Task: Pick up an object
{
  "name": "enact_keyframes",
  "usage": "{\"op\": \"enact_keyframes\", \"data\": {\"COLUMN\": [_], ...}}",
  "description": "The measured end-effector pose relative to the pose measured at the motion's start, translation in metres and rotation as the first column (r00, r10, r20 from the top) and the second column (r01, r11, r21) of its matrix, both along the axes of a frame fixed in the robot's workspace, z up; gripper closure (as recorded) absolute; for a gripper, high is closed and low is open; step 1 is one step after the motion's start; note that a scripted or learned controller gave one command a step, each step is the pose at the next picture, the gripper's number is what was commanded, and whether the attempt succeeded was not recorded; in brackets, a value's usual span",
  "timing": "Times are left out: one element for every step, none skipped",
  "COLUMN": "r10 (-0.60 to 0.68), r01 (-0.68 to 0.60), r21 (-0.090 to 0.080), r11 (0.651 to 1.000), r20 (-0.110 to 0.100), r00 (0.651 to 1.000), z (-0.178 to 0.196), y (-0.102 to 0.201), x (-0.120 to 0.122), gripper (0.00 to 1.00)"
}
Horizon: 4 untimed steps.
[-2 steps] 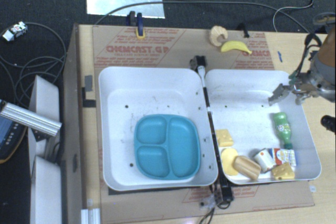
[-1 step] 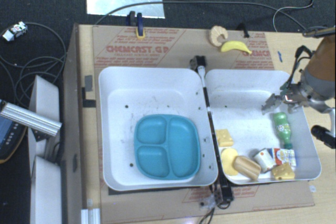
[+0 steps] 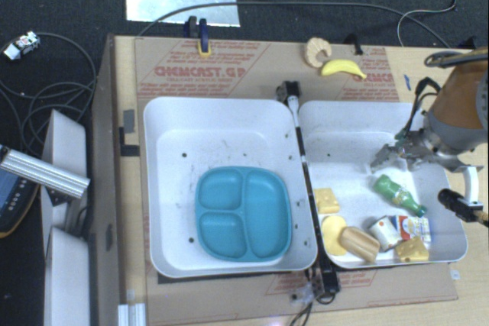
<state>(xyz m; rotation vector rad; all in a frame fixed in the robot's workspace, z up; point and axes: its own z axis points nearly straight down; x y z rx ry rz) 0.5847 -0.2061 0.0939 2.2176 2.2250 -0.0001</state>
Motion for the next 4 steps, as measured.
{"op": "enact_keyframes", "data": {"r10": [-0.002, -0.001, 0.001, 0.000], "r01": [0.002, 0.001, -0.001, 0.000], "r21": [0.000, -0.001, 0.000, 0.000], "r11": [1.000, 1.000, 1.000, 1.000], "r20": [0.000, 0.003, 0.004, 0.004], "r00": [1.000, 1.000, 1.000, 1.000], "z": [-0.010, 0.001, 0.098, 0.137], "y": [0.025, 0.025, 0.096, 0.126], "x": [-0.039, -0.038, -0.054, 0.019], "gripper": [0.00, 1.00, 1.00, 1.00]}}
